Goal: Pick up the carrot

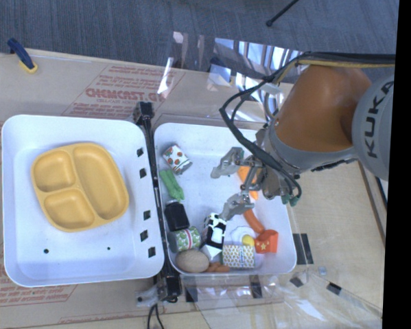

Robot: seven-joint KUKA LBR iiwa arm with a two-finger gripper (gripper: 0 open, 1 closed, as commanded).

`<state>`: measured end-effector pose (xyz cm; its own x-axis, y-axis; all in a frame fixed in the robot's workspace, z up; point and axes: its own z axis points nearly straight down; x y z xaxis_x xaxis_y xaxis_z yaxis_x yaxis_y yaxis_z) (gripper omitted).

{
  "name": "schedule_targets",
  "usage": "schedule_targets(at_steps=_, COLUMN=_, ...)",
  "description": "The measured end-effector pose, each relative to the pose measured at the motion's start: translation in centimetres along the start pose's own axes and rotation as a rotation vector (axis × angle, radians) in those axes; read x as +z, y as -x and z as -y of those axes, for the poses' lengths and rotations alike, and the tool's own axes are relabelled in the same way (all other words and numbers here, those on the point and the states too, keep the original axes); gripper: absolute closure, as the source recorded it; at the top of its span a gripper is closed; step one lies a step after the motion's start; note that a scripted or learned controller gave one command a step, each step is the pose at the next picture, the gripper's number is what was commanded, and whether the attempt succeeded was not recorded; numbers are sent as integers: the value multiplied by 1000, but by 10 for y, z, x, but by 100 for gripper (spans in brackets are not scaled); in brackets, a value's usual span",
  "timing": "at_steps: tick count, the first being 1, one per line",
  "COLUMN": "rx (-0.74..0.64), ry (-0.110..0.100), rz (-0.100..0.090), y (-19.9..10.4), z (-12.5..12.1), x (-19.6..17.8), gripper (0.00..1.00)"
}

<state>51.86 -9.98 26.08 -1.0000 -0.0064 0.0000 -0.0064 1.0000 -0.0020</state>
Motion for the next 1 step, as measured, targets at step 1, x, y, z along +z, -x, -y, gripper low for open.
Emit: schedule_targets(at_steps=1, rx=-19, ry=-1, rz=7, y=43, z=57, x=-45, gripper=0)
